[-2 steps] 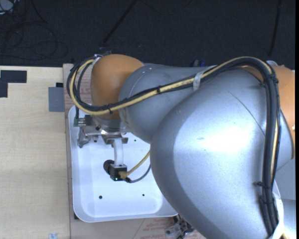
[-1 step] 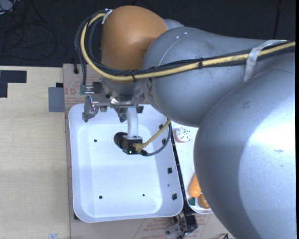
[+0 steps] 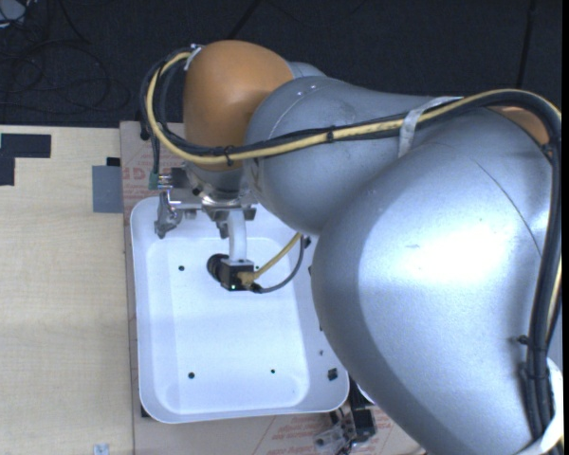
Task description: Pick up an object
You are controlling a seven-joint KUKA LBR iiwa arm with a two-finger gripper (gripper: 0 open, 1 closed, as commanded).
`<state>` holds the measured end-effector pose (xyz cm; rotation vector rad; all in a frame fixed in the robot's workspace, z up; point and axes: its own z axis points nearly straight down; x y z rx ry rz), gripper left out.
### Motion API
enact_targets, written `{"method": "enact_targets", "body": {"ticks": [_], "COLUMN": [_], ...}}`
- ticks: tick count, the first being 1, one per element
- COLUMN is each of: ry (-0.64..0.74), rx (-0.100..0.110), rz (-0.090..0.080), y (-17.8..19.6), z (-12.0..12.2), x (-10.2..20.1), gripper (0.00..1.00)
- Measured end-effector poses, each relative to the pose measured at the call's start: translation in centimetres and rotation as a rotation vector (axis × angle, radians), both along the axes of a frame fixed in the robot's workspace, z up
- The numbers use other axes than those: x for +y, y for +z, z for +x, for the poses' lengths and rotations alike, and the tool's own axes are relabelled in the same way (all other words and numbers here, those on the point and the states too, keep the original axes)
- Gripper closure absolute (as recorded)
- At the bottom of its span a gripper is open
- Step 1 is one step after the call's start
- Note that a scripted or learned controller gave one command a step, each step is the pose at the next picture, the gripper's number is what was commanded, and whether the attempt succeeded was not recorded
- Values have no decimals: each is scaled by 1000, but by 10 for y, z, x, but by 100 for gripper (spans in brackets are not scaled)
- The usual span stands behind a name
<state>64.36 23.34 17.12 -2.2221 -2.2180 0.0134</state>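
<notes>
My gripper (image 3: 192, 222) hangs over the far end of a shallow white bin (image 3: 228, 349), close to its far-left corner. Its two fingers point down and stand apart, with nothing between them but the white bin floor. The orange band of the wrist (image 3: 229, 88) sits right above the gripper. The grey arm (image 3: 436, 254) reaches in from the right and hides everything on that side of the bench.
The bin's floor bears a few small dark dots (image 3: 191, 375). Left of the bin lies a pale wooden bench top (image 3: 47, 301) with a grey patch (image 3: 105, 187) and black patches (image 3: 14, 154). The bin's left wall (image 3: 133, 301) runs beside the bench edge.
</notes>
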Motion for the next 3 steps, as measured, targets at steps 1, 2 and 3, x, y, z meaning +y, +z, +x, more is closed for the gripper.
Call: {"method": "enact_targets", "body": {"ticks": [1, 2, 3], "ry": [-1, 5, 8], "rx": [-19, 3, -9], "rz": [6, 3, 8], "y": [139, 110, 187], "z": [2, -92, -156], "x": [-48, -38, -11], "gripper": [0, 0, 0]}}
